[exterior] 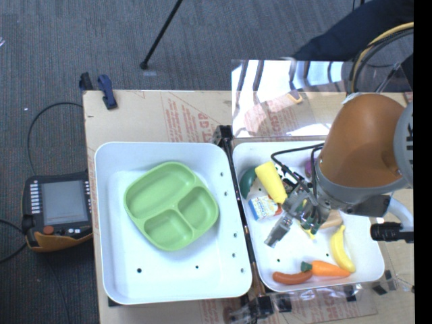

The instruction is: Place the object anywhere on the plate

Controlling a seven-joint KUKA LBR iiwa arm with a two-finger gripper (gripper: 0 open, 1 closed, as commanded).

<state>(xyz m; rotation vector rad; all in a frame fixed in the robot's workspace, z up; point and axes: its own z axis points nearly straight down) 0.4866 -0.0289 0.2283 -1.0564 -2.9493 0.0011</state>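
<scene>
A green three-compartment plate is seen lying in the left white bin, with nothing resting on it. In the right white bin are found a yellow cylinder, a dark green item, a small blue and white packet, a banana, a carrot and a red chili. The end effector is positioned low over that bin beside the packet; whether it is apart or together cannot be told. Both bins rest on the bench.
</scene>
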